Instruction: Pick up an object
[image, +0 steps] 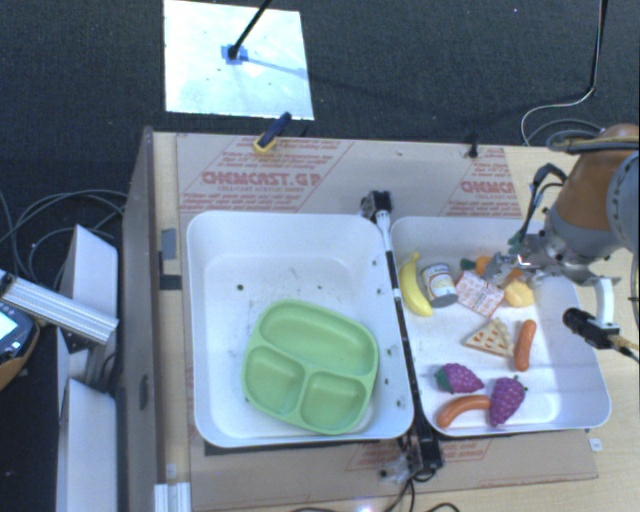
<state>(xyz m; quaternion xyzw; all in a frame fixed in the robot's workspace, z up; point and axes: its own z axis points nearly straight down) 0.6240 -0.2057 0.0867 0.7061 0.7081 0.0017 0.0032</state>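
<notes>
While nothing had yet been lifted, the right white plastic bin (590, 400) held its toys: nearest the camera lay an orange toy sausage (463, 409) and two purple toy grape bunches (507, 398), then a toy pizza wedge (489, 339), and farther back a yellow toy banana (412, 284) beside a small grey tin (437, 284). At the far right, the gripper (522, 262) hovered over a yellow lumpy toy (518, 293), which lay just below it. Whether it was released or clenched could not be told.
</notes>
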